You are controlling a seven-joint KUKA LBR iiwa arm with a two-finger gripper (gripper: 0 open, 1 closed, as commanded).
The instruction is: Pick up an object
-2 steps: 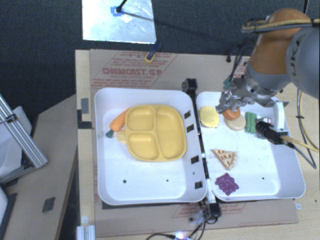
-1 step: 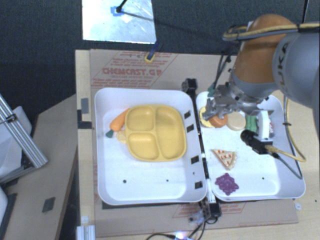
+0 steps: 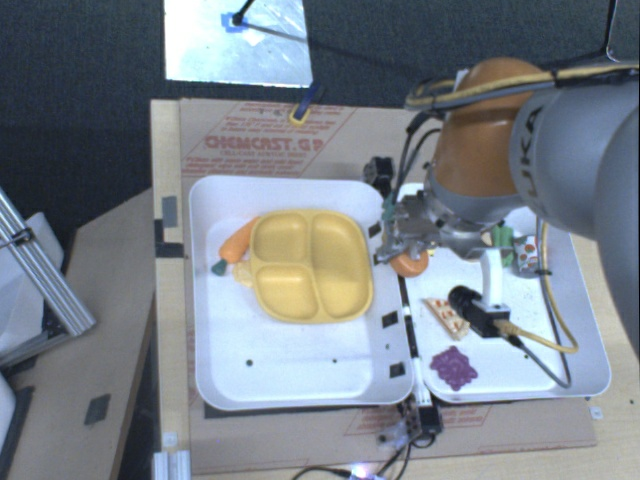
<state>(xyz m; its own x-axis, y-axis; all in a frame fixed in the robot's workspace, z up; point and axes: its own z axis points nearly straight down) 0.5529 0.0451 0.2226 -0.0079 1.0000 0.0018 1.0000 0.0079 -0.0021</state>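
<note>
- Nearest to us, a purple knobbly piece point(image 3: 455, 367) lies in the near part of the right bin point(image 3: 585, 368).
- Just beyond it and slightly left, we see a pale wedge with red spots point(image 3: 445, 314) lying flat in the same bin.
- Farther on, an orange round piece point(image 3: 409, 263) sits by that bin's left wall, near the divide between the two bins.
- We find the hand point(image 3: 398, 243) just over the far edge of the orange round piece; we cannot tell whether it is wide or narrow, nor whether it touches the piece.
- To the right of the arm, a small green and white thing point(image 3: 512, 245) peeks out.
- Over in the left bin point(image 3: 215, 368), a yellow divided plate point(image 3: 305, 266) lies mid-bin, and a carrot point(image 3: 237, 241) touches its left edge.
- Both bins rest on the cardboard-covered worktop point(image 3: 260, 143).
</note>
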